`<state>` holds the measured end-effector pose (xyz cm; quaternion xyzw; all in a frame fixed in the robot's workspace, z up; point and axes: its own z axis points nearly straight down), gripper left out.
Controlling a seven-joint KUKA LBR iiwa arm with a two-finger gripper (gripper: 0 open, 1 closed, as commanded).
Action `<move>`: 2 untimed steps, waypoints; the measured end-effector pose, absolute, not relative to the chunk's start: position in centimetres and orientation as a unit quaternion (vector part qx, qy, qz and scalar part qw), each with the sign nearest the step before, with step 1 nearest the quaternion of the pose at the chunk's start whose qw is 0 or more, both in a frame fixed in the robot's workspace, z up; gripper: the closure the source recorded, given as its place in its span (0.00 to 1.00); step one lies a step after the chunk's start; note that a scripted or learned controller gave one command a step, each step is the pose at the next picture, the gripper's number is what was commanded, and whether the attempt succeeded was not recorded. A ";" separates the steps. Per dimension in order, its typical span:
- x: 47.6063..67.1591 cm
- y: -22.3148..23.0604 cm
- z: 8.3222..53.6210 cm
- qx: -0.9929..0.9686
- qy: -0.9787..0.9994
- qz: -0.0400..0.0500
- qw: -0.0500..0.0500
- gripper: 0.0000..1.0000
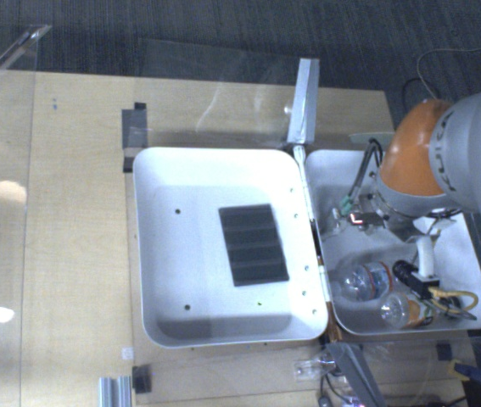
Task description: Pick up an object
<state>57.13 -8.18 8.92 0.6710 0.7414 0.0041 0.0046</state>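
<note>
I watch my arm (444, 155) reach into the right bin (469, 253) above a bottle (366, 280); the hand's (355, 214) grip I cannot tell.

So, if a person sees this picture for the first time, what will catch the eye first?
Probably the arm, grey with an orange band, coming in from the right and hanging over the right bin. Next, the dark ribbed pad lying flat in the middle of the left bin. Then the clutter at the right bin's near end: a clear bottle and some dark items beside it.
</note>
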 end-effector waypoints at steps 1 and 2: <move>49.3 -11.6 13.5 0.710 0.704 0.004 0.004 0.00; 49.4 -17.4 9.0 0.647 0.762 0.006 0.008 0.00</move>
